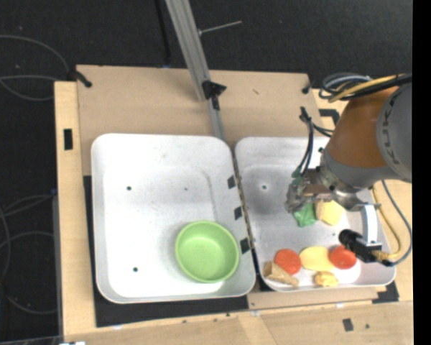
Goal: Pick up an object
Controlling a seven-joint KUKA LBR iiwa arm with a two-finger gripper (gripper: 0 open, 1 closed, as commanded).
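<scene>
Below, tan bench with two white bins on dark floor, gripper perhaps over green object, grip unclear

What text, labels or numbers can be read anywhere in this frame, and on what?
None legible.
Round light green plastic bowl in the left shallow white bin: no markings visible.
Right shallow white bin and its toy foods: no lettering visible.
Grey arm's orange band: plain.
</scene>
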